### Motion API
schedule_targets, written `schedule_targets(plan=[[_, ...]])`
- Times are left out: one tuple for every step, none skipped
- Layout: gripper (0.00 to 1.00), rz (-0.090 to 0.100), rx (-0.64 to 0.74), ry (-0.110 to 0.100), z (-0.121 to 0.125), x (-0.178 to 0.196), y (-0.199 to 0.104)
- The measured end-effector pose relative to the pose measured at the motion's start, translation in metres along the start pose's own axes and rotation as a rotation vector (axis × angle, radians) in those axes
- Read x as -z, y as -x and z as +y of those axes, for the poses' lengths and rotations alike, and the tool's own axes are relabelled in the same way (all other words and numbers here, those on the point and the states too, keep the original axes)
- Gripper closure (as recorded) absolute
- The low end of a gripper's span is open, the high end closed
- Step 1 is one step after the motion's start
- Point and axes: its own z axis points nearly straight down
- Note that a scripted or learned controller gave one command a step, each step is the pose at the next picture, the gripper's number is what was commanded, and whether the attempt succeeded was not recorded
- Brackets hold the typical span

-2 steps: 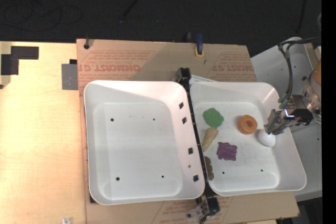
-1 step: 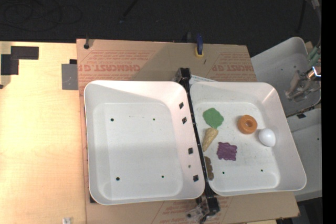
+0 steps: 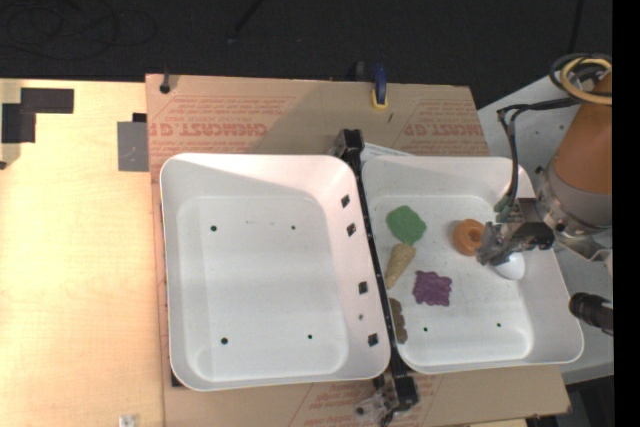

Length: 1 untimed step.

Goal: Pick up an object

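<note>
The right bin holds a green lump, a tan cone-shaped piece, a purple crumpled piece, an orange ring-like object and a small white object. My gripper reaches in from the right and hangs low over the bin's right side, just right of the orange object and directly above the white one. The white object lies right at its tip, partly covered by it. I see nothing clearly held.
The left bin stands beside the right one, with a black clip bar along the shared edge. A small dark object lies by the right bin's left wall. Cables hang near the arm at right.
</note>
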Motion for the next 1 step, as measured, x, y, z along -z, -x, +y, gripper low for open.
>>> schedule_targets(plan=[[1.0,-0.002,0.012,0.03,-0.004,0.1588,-0.0882]])
